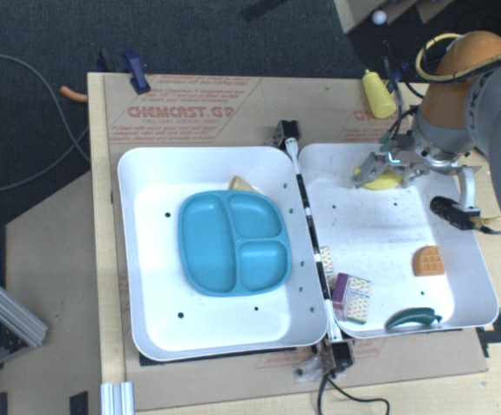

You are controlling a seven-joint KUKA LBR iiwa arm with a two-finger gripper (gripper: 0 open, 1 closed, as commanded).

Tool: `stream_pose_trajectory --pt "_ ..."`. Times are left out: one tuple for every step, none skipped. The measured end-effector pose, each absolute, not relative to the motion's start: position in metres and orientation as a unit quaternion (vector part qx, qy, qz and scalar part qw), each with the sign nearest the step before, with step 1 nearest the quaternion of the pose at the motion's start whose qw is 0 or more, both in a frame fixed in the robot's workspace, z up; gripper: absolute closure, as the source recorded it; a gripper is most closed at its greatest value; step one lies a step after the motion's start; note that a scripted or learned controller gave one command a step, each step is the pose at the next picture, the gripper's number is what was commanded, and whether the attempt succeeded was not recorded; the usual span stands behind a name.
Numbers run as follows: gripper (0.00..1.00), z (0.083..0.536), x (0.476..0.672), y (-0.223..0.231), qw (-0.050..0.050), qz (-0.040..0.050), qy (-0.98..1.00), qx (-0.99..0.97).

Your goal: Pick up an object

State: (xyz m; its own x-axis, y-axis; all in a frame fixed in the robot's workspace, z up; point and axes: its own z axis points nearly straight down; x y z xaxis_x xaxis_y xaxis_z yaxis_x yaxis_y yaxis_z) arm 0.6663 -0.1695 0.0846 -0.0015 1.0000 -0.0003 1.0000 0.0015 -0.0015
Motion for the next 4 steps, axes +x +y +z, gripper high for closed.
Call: stream_pose_trajectory --pt "1.00 0.095 0.667 -0.170 -0.001 0.0008 -0.708 -0.706" --pt "1.00 0.122 0.649 -0.112 0.001 -0.0001 -0.708 -0.707" --pt "0.00 0.122 0.649 -0.113 0.001 0.0003 -0.707 -0.707" --pt "0.00 0.084 0.634 -0.098 0.002 0.0008 -0.707 -0.707"
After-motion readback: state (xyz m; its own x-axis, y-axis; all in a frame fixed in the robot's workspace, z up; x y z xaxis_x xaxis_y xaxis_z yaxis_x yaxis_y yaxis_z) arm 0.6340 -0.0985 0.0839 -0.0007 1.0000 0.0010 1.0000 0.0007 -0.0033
